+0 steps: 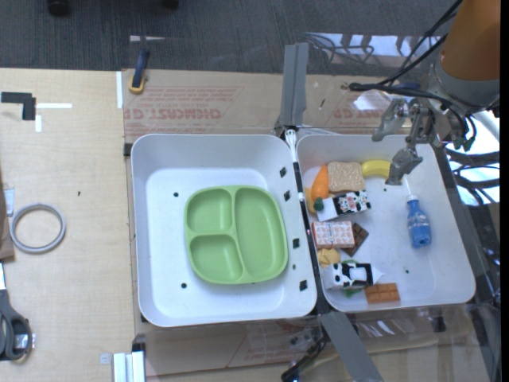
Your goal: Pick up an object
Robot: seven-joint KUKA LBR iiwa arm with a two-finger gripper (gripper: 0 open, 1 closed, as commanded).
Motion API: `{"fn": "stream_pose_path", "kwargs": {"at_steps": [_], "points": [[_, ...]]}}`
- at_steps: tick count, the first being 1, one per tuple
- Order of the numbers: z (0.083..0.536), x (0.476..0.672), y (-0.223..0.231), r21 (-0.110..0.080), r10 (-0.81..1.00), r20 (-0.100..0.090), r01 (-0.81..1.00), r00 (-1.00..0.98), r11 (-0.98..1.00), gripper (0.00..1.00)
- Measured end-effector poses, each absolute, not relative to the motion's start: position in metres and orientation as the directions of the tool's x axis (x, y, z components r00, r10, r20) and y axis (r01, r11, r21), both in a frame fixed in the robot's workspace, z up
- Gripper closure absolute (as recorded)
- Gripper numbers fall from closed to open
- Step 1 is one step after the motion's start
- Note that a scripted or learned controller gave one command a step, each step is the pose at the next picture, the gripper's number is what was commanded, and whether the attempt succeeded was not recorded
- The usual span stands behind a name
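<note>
Above the blue bottle (417, 222) in the right bin (445, 293), my gripper (403, 164) hangs with nothing between its fingers; whether they are apart I cannot tell. My worry: the bottle is round and may roll away if I close off-centre. Left of the bottle, toys crowd together: banana (376, 167), toast (345, 177), carrot (320, 183). Further left sits a green plate (236, 234).

The arm (475, 30) reaches in from the right, orange band up top. Its gripper (402, 164) hangs pointing down, fingers parted and nothing between them.
</note>
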State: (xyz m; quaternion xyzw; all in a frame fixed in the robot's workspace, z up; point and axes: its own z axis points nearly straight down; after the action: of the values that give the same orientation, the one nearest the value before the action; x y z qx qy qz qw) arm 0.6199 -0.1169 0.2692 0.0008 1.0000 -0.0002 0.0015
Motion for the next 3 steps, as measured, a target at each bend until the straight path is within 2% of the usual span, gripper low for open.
{"fn": "stream_pose_path", "kwargs": {"at_steps": [1, 2, 3], "points": [[0.207, 0.548, -0.171, 0.0, 0.064, -0.002, 0.064, -0.998, 0.998, 0.0], [0.102, 0.582, -0.222, 0.0, 0.147, -0.001, 0.147, -0.989, 0.989, 0.0], [0.092, 0.535, -0.22, 0.0, 0.314, -0.002, 0.314, -0.949, 0.949, 0.0]]}}
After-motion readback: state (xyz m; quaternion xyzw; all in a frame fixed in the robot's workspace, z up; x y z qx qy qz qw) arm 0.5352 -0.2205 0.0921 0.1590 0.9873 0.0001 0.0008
